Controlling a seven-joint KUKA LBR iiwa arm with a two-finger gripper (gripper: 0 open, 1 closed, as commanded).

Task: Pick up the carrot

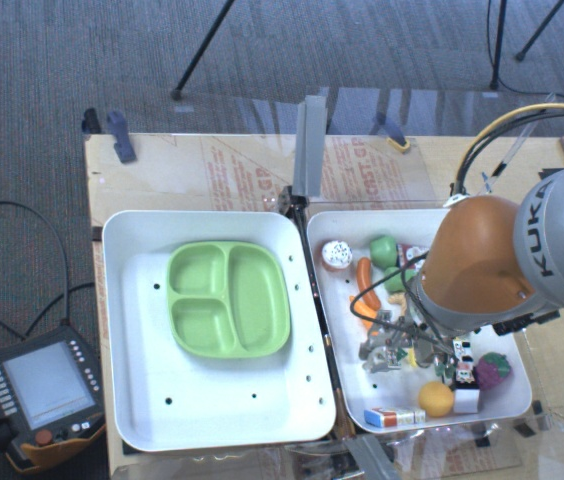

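From above, the end effector point(390, 348) hangs low in the right bin point(334, 368), its metal parts a blur under the glossy orange wrist band, so how far it is open I cannot tell. The carrot point(364, 286), a slim tapered orange stick, lies just up-left of it near a round green fruit point(383, 250). The left bin point(132, 368) carries a smooth green divided plate point(229, 298).

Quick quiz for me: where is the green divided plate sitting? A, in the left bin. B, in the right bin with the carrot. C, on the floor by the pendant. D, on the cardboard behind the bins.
A: the green divided plate lies flat inside the left bin, while the carrot lies in the right bin.
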